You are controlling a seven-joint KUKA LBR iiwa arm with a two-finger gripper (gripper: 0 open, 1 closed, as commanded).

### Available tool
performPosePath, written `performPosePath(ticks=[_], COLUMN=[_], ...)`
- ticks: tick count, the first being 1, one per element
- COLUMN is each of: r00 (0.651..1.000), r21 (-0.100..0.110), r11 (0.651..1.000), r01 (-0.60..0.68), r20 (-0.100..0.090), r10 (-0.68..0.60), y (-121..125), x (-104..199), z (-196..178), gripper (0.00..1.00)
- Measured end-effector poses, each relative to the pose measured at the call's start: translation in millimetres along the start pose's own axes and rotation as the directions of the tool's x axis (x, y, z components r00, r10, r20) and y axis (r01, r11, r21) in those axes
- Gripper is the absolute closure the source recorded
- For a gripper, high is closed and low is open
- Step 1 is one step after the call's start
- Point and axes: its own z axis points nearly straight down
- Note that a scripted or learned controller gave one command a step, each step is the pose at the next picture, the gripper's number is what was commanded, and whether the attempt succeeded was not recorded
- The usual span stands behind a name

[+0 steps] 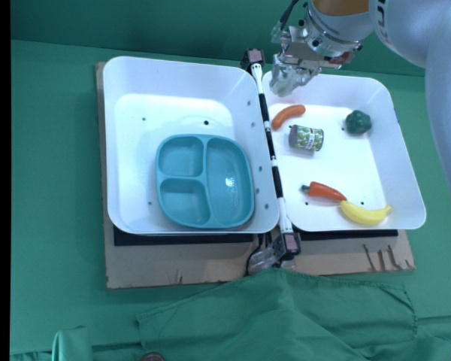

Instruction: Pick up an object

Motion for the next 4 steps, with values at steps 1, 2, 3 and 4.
performPosePath(ticks=[1, 2, 3, 4], r00=[1.000, 1.000, 1.000, 1.000], r21=[-0.002, 0.001, -0.003, -0.003], r11=[1.000, 1.000, 1.000, 1.000], r01=[0.000, 0.000, -0.002, -0.001], r20=[-0.001, -0.001, 0.001, 0.002], r10=[0.000, 0.000, 0.002, 0.001], y=[-28, -107, -65, 21], x=[36, 75, -5, -18], z=[-44, -27, -27, -39], gripper=[1.00, 1.00, 1.00, 1.00])
